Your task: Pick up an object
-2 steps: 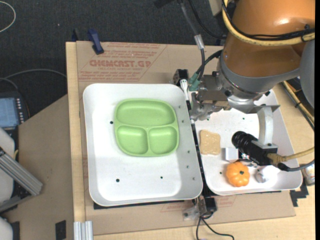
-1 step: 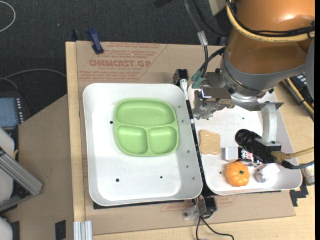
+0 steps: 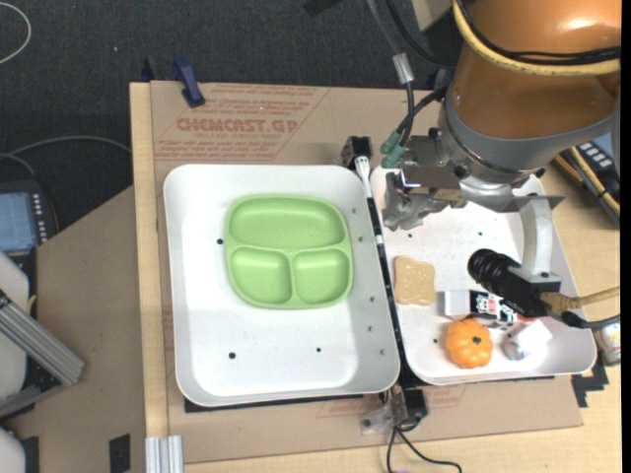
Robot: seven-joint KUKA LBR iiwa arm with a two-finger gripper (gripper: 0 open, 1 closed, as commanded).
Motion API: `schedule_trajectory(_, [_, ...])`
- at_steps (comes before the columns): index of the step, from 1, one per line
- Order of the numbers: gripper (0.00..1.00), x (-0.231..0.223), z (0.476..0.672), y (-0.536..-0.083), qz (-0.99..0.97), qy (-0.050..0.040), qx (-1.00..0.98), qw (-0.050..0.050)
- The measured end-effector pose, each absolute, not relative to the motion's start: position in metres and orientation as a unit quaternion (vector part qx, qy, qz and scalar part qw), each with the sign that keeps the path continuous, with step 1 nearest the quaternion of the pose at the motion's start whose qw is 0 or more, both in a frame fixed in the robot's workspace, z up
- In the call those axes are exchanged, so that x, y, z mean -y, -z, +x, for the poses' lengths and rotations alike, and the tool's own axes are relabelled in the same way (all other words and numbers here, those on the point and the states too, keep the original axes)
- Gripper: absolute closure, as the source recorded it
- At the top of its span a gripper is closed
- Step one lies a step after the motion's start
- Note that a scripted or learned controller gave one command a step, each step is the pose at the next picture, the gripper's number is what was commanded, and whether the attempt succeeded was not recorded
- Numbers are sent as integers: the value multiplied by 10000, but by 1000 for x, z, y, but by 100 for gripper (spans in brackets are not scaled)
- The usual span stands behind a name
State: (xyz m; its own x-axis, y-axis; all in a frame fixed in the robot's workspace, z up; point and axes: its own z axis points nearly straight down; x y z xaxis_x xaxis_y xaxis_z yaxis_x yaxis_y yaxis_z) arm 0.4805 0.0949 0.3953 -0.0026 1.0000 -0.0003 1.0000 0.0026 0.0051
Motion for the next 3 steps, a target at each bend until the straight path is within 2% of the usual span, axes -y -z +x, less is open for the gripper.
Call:
schedule_trajectory(2, [100,-96,482,-416,7057,-29,-7085,36])
schedule_trajectory(3, [100,-118,480,-439,7062,-20,-7080,12])
